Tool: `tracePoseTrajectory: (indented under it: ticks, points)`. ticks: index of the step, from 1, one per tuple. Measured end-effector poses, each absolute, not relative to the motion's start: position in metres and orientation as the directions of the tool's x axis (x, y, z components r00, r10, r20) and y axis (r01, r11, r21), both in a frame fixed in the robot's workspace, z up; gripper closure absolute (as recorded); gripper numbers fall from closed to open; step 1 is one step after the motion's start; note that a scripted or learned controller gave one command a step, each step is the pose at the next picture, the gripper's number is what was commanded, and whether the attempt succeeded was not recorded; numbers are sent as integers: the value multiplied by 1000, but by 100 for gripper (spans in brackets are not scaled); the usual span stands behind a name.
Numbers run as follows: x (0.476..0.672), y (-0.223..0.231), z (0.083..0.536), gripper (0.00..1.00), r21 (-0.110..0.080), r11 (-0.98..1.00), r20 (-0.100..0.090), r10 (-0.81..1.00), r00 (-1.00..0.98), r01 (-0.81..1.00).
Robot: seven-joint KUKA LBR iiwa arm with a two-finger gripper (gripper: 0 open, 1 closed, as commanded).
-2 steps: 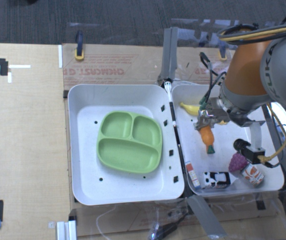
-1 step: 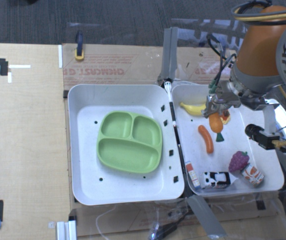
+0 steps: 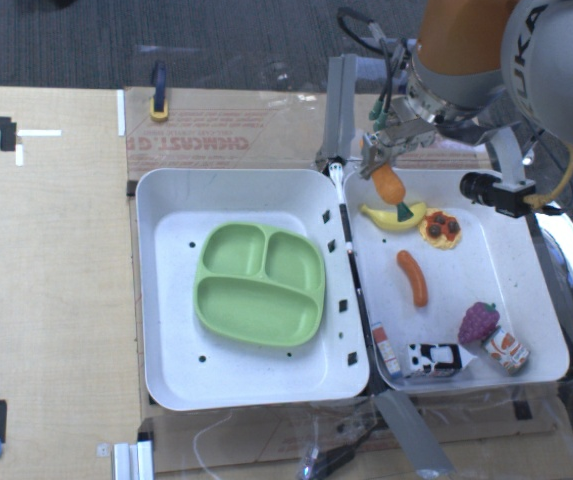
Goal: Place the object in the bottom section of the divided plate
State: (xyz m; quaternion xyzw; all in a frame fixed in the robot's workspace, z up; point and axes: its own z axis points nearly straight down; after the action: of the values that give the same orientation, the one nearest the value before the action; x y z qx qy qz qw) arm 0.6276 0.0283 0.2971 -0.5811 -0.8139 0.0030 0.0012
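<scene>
You see the gripper [image 3: 386, 165] above the back left corner of the right bin [image 3: 541, 268], its fingers pinching the orange carrot [image 3: 390, 184]. The carrot hangs just above the banana [image 3: 394, 216], well apart from the green divided plate [image 3: 260, 284] in the left bin [image 3: 156, 298]. Near the banana lie a small pizza [image 3: 441, 228], a sausage [image 3: 414, 277] and grapes [image 3: 478, 321].

Two shallow white bins, the left bin [image 3: 156, 298] and the right bin [image 3: 526, 278], are carried side by side on the pale wooden worktop [image 3: 46, 268], edges touching.
</scene>
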Motion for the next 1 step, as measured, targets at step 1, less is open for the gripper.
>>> tracePoseTrajectory:
  ticks: [1]
  points:
    - [583, 80, 205, 100, -10, -144, -5, 990, 144, 989]
